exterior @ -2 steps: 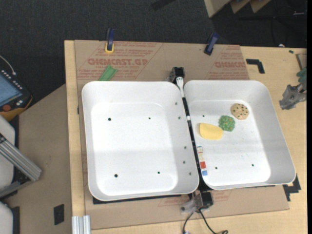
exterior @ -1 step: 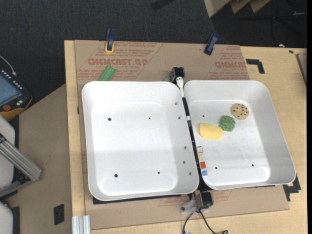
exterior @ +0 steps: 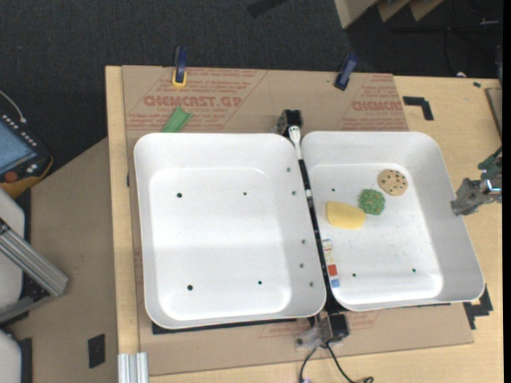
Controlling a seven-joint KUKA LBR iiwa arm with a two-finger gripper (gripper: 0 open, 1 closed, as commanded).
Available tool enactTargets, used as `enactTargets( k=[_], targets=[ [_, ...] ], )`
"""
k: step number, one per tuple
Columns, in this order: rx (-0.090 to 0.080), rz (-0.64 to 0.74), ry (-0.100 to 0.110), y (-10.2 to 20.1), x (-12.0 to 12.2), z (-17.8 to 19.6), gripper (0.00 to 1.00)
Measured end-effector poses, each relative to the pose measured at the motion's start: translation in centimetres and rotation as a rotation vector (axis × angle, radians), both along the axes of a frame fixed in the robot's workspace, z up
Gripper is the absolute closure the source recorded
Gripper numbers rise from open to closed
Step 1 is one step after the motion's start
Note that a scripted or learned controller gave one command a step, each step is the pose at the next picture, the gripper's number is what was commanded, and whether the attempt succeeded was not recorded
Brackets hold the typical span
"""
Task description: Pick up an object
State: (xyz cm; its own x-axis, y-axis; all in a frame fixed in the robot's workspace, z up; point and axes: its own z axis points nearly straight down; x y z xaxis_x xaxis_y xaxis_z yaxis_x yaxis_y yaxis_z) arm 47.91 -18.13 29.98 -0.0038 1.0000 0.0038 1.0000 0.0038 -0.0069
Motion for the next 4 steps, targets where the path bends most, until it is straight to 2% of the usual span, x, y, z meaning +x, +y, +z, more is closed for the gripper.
enactTargets(
  k=[1,2,3,4],
  targets=[
    [-0.013,-0.007,-0.022,-4.6,0.1,13.0,1.0],
    [0.001,-0.001,0.002,-1.4,1.7,1.7,1.0],
    [-0.01,-0.007,-0.016,-4.5,0.0,8.9,1.0],
    [0.001,0.0,0.002,-0.5,2.8,-4.3,1.0]
  ],
)
